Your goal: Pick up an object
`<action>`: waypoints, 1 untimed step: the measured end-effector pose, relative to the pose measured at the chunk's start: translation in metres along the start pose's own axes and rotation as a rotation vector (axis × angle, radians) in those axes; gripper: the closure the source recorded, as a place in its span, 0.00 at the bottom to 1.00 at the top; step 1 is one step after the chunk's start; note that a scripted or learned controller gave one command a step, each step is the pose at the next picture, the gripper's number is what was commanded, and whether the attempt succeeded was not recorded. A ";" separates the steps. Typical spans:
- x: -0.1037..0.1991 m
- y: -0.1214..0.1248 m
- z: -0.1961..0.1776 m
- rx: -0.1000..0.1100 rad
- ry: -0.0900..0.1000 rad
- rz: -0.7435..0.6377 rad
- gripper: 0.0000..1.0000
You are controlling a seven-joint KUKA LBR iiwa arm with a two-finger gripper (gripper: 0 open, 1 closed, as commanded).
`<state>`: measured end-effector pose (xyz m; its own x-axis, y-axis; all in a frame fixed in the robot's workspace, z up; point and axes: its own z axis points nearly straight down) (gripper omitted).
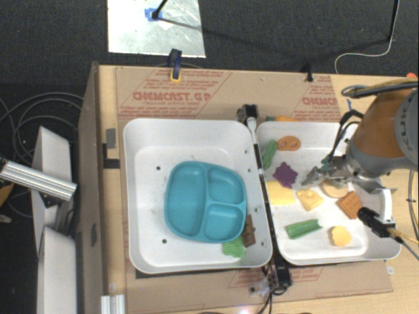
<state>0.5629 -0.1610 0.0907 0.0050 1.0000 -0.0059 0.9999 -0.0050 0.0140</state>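
1. My pick candidates all sit in the right bin [288, 257]: purple piece [285, 173], yellow block [309, 199], green stick [302, 227], orange waffle piece [349, 205].
2. The gripper [319, 174] hangs low over that bin, just right of the purple piece. Can't tell how it's set or if it's got anything.
3. The left bin [147, 149] holds a blue divided plate [204, 200], with a brown bit [249, 231] and a green bit [233, 248] at its near right corner.

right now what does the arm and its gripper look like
The arm is a thick rounded body, orange-brown on top and grey lower down near the wrist. Thin dark cables loop beside it. The gripper is a small dark metal piece with slim fingers.
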 end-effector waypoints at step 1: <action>0.070 0.004 -0.041 0.009 0.007 -0.015 0.00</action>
<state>0.5668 -0.0904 0.1312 -0.0097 1.0000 0.0015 0.9999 0.0097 0.0047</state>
